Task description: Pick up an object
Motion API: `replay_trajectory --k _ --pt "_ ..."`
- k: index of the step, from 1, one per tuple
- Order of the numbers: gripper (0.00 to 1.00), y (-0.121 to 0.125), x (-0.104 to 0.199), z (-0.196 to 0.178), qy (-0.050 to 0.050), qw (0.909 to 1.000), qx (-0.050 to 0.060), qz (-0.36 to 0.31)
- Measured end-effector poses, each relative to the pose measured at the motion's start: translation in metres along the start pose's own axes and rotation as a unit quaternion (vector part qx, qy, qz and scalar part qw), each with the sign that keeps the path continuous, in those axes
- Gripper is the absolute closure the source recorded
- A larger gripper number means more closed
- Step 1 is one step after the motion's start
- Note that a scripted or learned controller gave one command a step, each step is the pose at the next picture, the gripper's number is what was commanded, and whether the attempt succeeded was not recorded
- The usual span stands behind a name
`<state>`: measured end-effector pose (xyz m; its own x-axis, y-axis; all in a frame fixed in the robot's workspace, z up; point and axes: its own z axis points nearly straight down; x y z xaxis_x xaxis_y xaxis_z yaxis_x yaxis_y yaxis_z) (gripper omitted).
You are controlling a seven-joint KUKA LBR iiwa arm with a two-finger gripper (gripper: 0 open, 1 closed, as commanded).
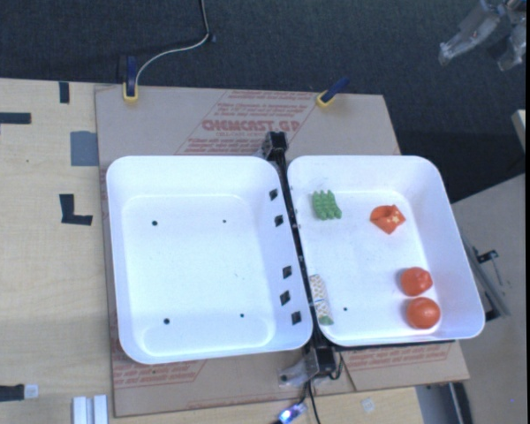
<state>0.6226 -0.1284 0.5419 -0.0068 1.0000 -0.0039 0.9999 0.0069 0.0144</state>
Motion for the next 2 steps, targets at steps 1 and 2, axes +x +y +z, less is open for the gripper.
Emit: replay_trajectory --k 1,2 --pt "1.00 -0.002 -0.003 -0.003 0.000 1.0000 0.007 0.003" --pt "1.00 0.001 0.068 0.161 0.004 0.9999 0.016 0.000"
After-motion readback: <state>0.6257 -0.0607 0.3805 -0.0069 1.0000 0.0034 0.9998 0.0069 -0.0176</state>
